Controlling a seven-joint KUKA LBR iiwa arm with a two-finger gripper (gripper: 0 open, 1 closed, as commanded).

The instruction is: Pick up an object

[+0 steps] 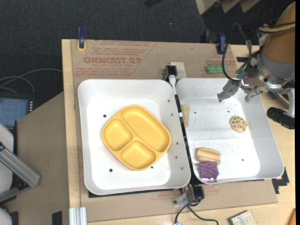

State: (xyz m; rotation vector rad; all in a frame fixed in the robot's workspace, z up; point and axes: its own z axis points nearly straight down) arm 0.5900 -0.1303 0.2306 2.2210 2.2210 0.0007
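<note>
In the left bin [89, 139] lies a yellow divided plate [136, 137] with three compartments, set at a slant near the bin's middle. Just right of the seam between the bins, a pale tan piece [185, 115] rests against the left wall of the right bin [267, 149] (too small to say what it is). Toward that bin's near edge sits a tan hot dog bun [208, 154], and touching it on the near side is a purple bunch of grapes [208, 170]. Farther right, well apart from those two, a chocolate chip cookie [238, 123] lies on the bin floor. Above the bin's far edge the gripper [238, 91] hangs from the arm [279, 55], its two fingers spread wide apart with nothing between them; the left finger [227, 91] points down over the bin's far part, near the cookie but not touching it. A small green object [214, 69] lies on the bench [117, 55] beyond the right bin.
</note>
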